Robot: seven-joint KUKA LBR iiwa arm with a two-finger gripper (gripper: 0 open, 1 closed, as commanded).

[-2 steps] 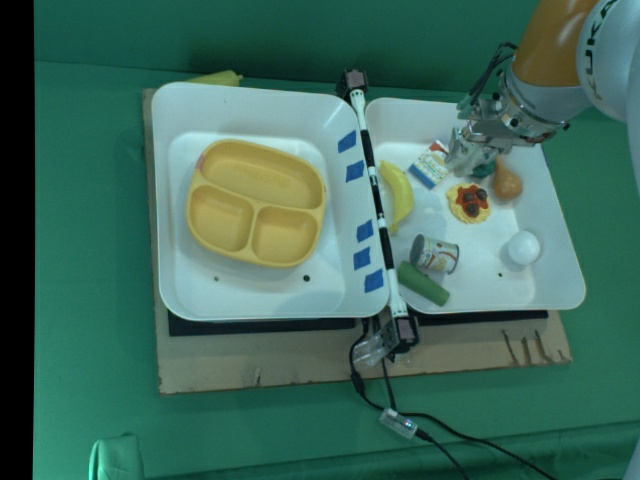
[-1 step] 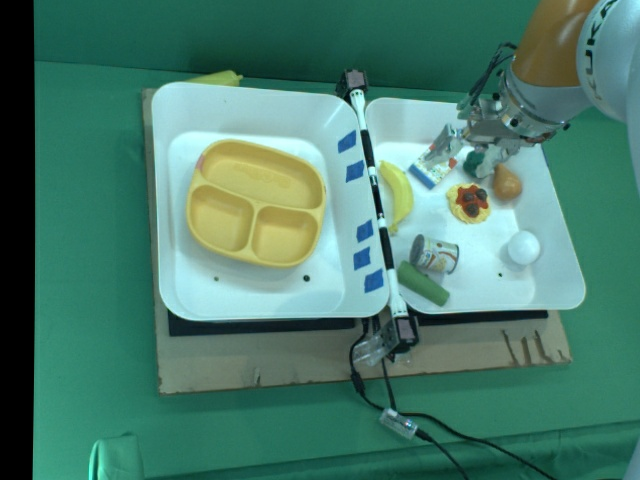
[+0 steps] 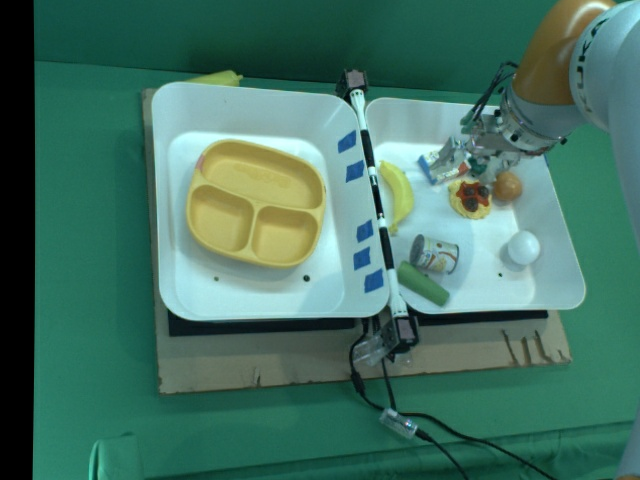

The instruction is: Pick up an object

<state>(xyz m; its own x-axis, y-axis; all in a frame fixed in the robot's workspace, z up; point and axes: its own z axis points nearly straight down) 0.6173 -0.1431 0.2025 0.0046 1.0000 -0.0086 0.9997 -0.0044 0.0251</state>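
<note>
My gripper hangs low over the back of the right bin, reaching in from the right. A small blue, white and red packet lies just to its left, touching or nearly touching it. A round pizza-like toy sits right below the gripper, and an orange ball is beside it on the right. Further forward are a yellow banana, a tipped can, a green cucumber and a white ball.
The left bin holds a yellow divided plate. A black bar with blue tape marks runs between the bins. Cables trail off the bench front. A yellow object lies behind the left bin.
</note>
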